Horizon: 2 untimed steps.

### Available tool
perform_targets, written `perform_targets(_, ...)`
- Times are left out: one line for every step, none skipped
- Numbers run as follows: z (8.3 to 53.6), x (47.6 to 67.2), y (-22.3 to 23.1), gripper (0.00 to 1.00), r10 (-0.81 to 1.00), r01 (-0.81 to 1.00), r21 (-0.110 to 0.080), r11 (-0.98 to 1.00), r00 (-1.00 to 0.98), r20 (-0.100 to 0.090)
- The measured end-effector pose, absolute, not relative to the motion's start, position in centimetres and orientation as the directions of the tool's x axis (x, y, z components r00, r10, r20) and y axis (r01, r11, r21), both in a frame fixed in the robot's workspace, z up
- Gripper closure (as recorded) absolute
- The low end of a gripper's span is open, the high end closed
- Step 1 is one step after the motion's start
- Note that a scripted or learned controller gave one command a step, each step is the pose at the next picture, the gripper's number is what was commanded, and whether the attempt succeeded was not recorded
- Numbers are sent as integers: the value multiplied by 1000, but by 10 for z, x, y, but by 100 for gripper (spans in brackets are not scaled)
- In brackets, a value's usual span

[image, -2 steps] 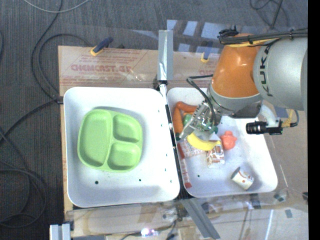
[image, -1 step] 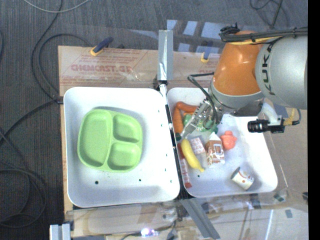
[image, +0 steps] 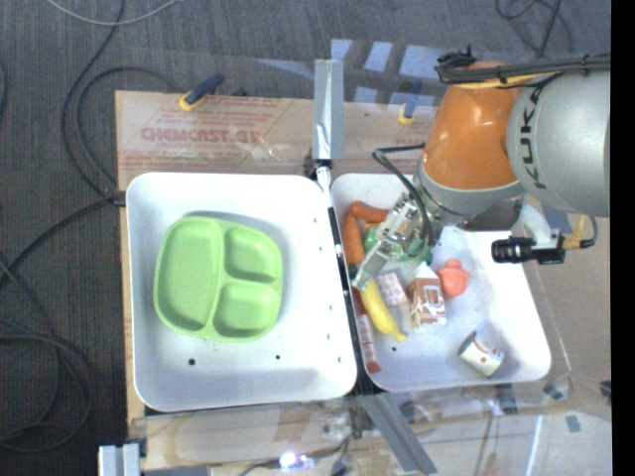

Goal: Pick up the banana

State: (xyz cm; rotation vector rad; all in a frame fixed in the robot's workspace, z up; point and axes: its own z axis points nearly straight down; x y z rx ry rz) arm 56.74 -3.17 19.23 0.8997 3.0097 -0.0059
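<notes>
Yellow banana (image: 381, 311) lies just below the gripper (image: 374, 262)

i see the left bin (image: 149, 365) holding a divided tray (image: 218, 278). in the right bin (image: 526, 355), the banana (image: 381, 313) lies at seven o'clock of the gripper (image: 387, 248), a cup (image: 481, 354) toward four o'clock.

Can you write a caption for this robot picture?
Gripper low over the banana in the right bin; green tray left.
</notes>
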Motion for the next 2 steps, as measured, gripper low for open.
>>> perform_targets(183,487,-63,0,460,460,-2,888,-888,1)
perform_targets(183,531,-62,0,620,620,0,785,-785,1)
